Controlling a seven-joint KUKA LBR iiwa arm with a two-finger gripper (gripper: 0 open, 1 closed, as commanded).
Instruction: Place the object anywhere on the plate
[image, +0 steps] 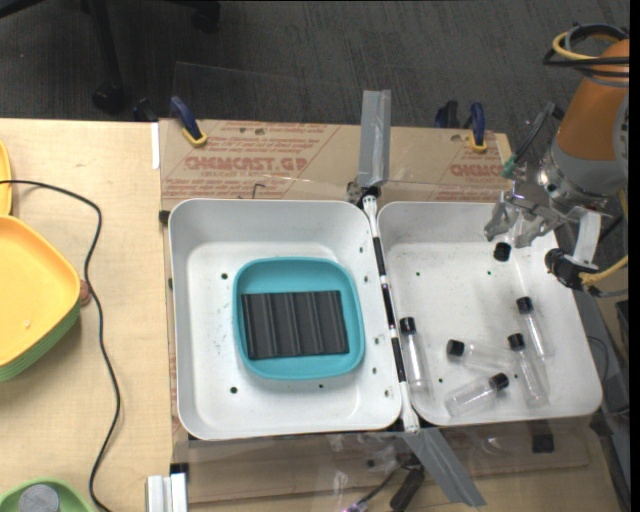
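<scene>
My tool (512, 228) hangs at the right bin's (440, 225) twelve o'clock; I cannot tell its opening. Capped vials (478, 392) lie toward five o'clock there. The left bin (200, 300) holds the teal plate (297, 322).

The teal plate (297, 372) with a dark ribbed centre lay flat in the middle of the left bin (200, 400). Several clear vials (479, 391) with black caps lay scattered on their sides in the right bin (570, 400), most toward its near edge.

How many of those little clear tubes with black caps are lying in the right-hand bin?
5 lying: one by the left wall, one mid-bin, one near the front, two at right. Another cap sits under the gripper.
</scene>
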